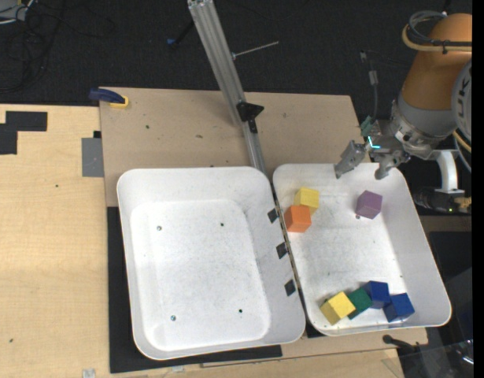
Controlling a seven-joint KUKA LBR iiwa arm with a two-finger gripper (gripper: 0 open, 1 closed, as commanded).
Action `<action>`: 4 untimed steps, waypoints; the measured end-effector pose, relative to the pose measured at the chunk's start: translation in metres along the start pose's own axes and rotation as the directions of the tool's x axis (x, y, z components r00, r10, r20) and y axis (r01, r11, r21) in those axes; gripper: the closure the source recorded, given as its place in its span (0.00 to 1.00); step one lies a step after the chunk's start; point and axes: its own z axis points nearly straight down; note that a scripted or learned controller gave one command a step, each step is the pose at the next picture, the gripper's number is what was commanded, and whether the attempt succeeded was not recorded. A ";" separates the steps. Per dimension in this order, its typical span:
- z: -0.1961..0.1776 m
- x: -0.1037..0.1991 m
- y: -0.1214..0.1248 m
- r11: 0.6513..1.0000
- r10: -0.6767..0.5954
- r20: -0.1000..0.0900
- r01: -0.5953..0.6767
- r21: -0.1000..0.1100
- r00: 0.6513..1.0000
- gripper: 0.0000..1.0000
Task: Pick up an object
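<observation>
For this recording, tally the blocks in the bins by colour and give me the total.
All sit in the right bin.
Yellow: 2, one yellow block near the divider, another yellow block at the front
Blue: 2, a blue block and a second blue block
Orange: 1, the orange block
Purple: 1, the purple block
Green: 1, the green block
Total: 7

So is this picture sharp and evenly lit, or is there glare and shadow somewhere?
Camera view: bright, even light on both white bins, slightly washed out; blocks like the purple cube look sharp with soft, short shadows; the background beyond the bench is dark.
</observation>
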 end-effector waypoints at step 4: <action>0.110 0.010 0.005 1.000 0.001 0.005 -0.001 -0.028 1.000 0.00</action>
